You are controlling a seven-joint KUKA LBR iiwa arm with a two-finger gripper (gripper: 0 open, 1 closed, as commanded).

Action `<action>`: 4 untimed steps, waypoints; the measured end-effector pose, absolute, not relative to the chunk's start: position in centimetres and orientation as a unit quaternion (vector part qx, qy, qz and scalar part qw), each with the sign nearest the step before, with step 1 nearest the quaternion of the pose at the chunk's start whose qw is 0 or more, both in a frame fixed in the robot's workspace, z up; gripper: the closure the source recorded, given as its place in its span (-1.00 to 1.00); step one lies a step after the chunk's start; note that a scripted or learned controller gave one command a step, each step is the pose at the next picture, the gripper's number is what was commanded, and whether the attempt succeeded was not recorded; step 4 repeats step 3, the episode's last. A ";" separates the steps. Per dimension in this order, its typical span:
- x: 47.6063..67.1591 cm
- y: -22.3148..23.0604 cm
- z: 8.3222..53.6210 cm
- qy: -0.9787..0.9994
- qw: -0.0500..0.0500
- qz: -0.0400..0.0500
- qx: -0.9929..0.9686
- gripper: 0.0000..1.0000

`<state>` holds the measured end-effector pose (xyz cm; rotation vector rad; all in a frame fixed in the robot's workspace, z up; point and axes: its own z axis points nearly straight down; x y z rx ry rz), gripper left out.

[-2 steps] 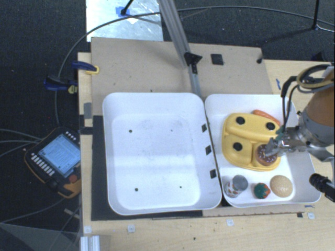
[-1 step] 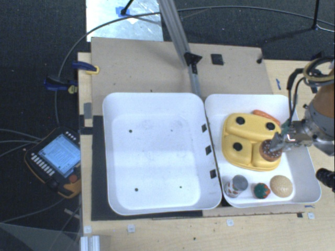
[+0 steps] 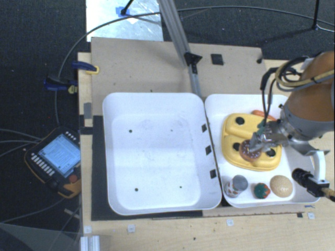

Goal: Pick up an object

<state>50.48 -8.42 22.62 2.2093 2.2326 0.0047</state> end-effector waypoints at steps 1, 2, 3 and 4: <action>50.0 -4.0 22.5 0.711 0.000 0.001 0.704 1.00; 50.5 2.1 21.9 0.711 0.000 0.001 0.703 1.00; 50.7 7.1 21.3 0.711 -0.001 0.001 0.703 1.00; 50.7 7.1 21.3 0.711 -0.001 0.001 0.703 1.00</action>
